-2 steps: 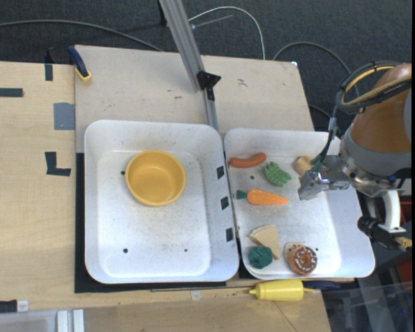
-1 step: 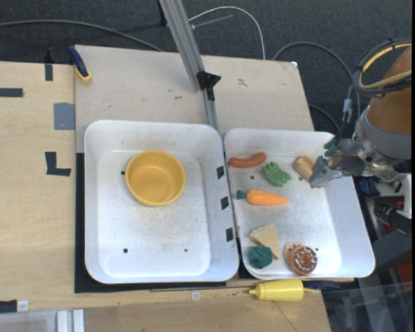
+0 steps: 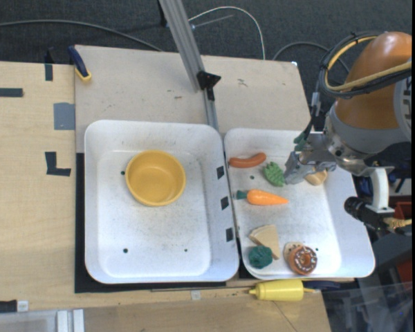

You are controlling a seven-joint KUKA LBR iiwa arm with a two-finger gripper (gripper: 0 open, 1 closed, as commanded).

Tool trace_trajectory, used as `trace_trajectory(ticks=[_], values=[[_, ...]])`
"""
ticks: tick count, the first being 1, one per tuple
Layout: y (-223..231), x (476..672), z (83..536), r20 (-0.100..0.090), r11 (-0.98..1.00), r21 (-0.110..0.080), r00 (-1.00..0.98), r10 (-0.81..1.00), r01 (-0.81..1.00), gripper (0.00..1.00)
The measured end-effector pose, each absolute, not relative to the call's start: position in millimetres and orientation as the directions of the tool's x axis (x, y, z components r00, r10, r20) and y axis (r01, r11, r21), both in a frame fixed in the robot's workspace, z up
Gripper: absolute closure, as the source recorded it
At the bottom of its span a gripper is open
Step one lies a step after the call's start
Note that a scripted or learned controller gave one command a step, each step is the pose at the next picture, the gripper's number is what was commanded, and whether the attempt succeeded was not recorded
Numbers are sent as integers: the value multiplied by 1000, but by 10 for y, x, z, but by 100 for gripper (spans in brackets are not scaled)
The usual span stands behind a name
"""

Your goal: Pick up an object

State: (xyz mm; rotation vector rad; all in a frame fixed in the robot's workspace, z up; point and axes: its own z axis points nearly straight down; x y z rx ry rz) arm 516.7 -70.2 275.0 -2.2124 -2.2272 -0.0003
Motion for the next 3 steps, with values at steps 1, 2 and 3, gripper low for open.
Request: trace_trajectory(ticks=[1, 2, 3], values=[[-192, 5207, 2729, 1, 6, -2, -6, 1000, 1000, 100], [244, 5340, 2547, 0, 5, -4, -5, 1000, 1000, 100], [740, 5410, 2513, 1, 7, -2, -7, 1000, 1000, 100]])
